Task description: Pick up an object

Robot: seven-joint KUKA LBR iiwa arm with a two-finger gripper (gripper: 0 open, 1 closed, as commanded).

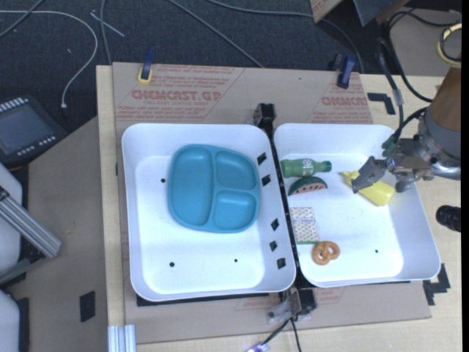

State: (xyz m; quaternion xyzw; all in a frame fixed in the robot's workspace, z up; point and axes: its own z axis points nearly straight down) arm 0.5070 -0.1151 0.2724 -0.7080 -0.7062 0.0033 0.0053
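Jaws (pixel 375 173) hover spread open above the yellow plastic wedge (pixel 378 193) in the right white bin (pixel 410 266), seemingly lined up for grasping it.

Both bins (pixel 146 196) are white; the divided plate (pixel 214 189) is turquoise blue; the bottle (pixel 305 167) is green with a white cap; the watermelon slice (pixel 308 185) is red with a green rind; the pretzel (pixel 325 252) is orange-brown; the small card (pixel 303 223) bears a pale speckled pattern; the block (pixel 378 192) is yellow; the gripper (pixel 377 173) is grey.
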